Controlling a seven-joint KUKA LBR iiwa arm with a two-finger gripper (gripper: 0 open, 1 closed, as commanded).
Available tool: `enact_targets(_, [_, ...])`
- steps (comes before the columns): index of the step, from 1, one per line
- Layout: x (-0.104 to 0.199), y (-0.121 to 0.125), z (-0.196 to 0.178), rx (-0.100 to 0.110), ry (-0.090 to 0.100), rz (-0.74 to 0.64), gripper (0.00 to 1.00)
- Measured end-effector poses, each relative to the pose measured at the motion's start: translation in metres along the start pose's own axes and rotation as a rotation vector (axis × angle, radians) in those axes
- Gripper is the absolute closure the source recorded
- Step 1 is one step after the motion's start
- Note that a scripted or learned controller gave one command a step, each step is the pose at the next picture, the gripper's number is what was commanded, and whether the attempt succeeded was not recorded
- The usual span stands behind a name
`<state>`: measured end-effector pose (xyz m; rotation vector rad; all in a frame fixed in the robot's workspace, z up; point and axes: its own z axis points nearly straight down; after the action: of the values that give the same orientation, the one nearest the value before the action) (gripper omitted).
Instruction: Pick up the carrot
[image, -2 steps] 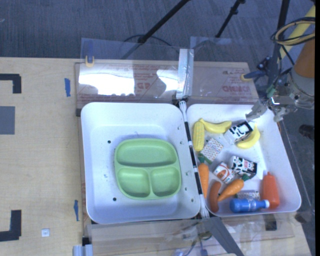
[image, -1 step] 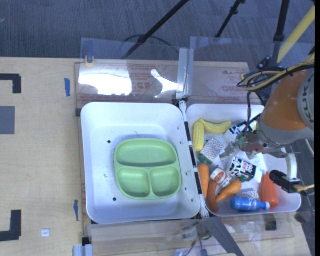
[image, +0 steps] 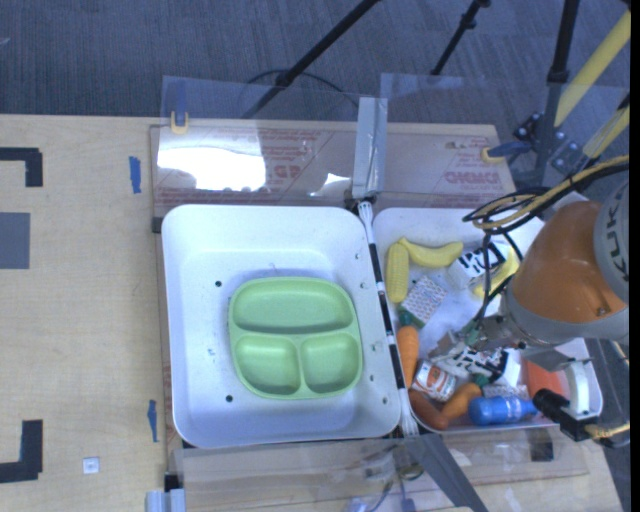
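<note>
1. Gripper (image: 478, 350) hung low over the right bin (image: 385, 222), under the grey wrist and the orange band (image: 565, 275). Its tip was lost among clutter and cabling, so I could not tell its state, nor whether it had hold of anything.

2. Camera view, task object: the carrot (image: 408, 350) lay against the right bin's left wall, just beside the divider between the bins. Its long axis ran roughly 12 to 6 o'clock, orange body with a touch of green at the 12 o'clock end.

3. Key relation: the carrot lay at about 9 o'clock from the gripper, near but apart from it. My reading is that a grasp would call for a shift toward 9 o'clock, with the closing line set across the carrot's 12-to-6 axis.

4. Neighbours: a corn cob (image: 397, 272) and a banana (image: 432, 253) lay at 12 o'clock from the carrot. A small can (image: 436, 379) sat at about 4 o'clock from it, close by. A second orange piece (image: 445, 407) and a blue bottle (image: 502, 409) lay along the bin's near edge.

5. Left bin (image: 200, 240) held a green divided tray (image: 295, 335), well apart from the work.

6. Hard to make out: the arm hid much of the right bin's right half. The carrot's 6 o'clock end ran close to the can, and the bin wall crowded its 9 o'clock side, so clearance there looked tight.
</note>
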<state>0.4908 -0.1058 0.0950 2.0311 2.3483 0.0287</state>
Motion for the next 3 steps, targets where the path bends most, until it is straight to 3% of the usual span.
enact_targets(1, [-0.002,0.004,-0.012,-0.012,-0.006,0.002,1.00])
enact_targets(2, [0.015,0.021,-0.088,0.043,0.002,0.659,1.00])
enact_targets(3, [-0.003,0.026,-0.025,0.010,0.002,0.927,1.00])
